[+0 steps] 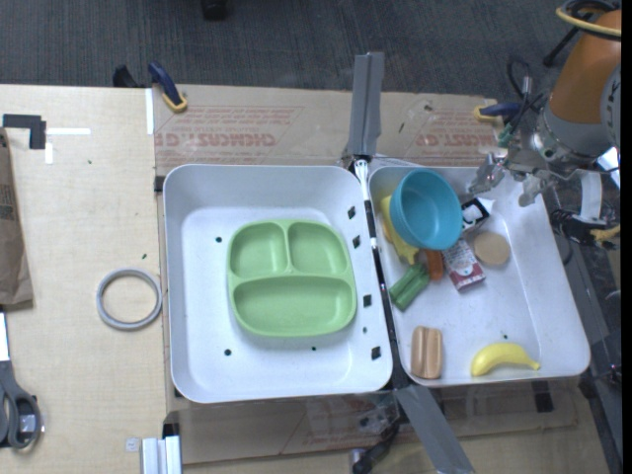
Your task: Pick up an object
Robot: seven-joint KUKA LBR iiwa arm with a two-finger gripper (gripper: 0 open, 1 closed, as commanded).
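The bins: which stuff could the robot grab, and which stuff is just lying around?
Could grab: blue bowl, banana, hot dog, green block, red packet, green tray.

Lying around: tape ring, scissors, yellow clamp, paper bag.

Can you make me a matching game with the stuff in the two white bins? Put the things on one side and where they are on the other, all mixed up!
Things:
1. green divided plate
2. blue bowl
3. banana
4. roll of tape

Places:
A. near front corner of the right bin
B. on the bench, outside the bins, to the left
C. alone in the middle of the left bin
D. tilted, at the far end of the right bin

Pairs: 1-C, 2-D, 3-A, 4-B
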